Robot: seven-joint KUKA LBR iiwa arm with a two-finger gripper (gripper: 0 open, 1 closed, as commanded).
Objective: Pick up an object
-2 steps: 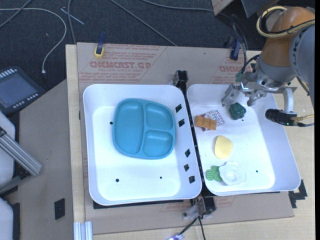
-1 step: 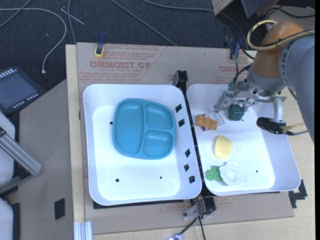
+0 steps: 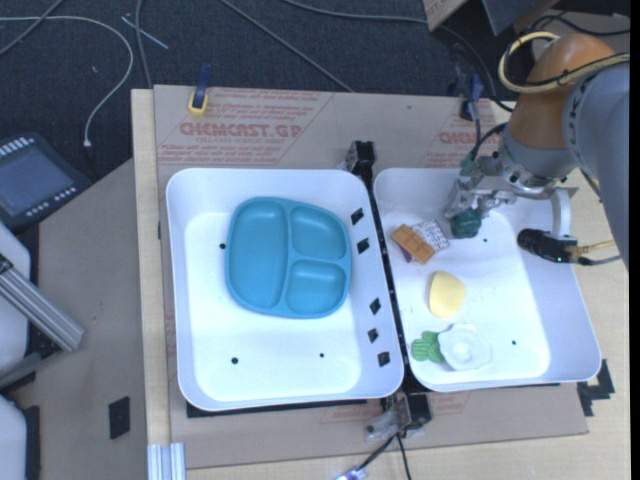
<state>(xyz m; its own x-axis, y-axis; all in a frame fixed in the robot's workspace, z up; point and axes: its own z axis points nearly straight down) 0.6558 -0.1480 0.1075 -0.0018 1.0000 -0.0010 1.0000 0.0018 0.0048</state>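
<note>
My gripper (image 3: 465, 212) reaches down into the back of the right bin (image 3: 540, 318). A small dark teal object (image 3: 466, 226) sits right at its tip, touching or nearly touching it; I cannot tell whether it is gripped. Just left of it lie a patterned white packet (image 3: 432, 233) and an orange-brown block (image 3: 410, 243). Further forward rests a yellow rounded object (image 3: 447, 294). Near the front rim are a small green object (image 3: 428, 347) and a clear whitish object (image 3: 463, 348).
The left bin (image 3: 200, 338) holds a blue divided plate (image 3: 288, 258). A black divider with clips (image 3: 372, 258) runs between the two bins. The arm's orange band (image 3: 560, 78) and grey wrist hang over the right bin's back right corner.
</note>
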